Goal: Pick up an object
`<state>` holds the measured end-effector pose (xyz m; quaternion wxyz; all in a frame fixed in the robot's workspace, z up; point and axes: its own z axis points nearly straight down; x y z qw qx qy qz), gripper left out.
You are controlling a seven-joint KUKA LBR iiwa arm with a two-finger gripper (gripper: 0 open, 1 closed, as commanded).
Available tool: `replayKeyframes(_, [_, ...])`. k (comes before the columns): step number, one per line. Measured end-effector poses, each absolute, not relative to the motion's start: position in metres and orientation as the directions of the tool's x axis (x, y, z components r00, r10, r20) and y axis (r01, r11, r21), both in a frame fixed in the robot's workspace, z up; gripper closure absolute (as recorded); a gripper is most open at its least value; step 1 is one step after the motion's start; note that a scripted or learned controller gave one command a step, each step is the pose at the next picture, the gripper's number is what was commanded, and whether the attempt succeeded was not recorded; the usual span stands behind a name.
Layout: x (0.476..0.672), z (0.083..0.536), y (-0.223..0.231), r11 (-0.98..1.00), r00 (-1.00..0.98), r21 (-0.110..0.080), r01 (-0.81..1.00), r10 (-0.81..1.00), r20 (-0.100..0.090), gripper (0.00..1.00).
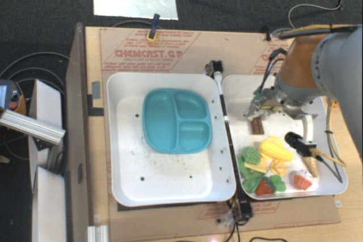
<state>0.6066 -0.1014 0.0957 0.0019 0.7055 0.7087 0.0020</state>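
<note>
My gripper (257, 111) hangs low over the upper left part of the right bin (238, 93). A small brown block (257, 127) lies just below its tip, close to it or touching; I cannot tell which. Toy food is heaped at the bin's near end: a yellow piece (275, 149), a green leafy piece (249, 156), a red and green piece (265, 185), an orange-red piece (302, 181) and a tan cone (311, 166).
The left bin (127, 178) holds a teal divided plate (176, 121). A black strip (223, 110) runs along the wall between the bins. My grey and orange arm (317, 65) covers the right bin's far right corner.
</note>
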Motion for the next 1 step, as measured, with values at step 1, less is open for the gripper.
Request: replayKeyframes(1, [0.5733,0.2049,-0.0554,0.006,-0.006,0.001,1.0,1.0,0.001,1.0])
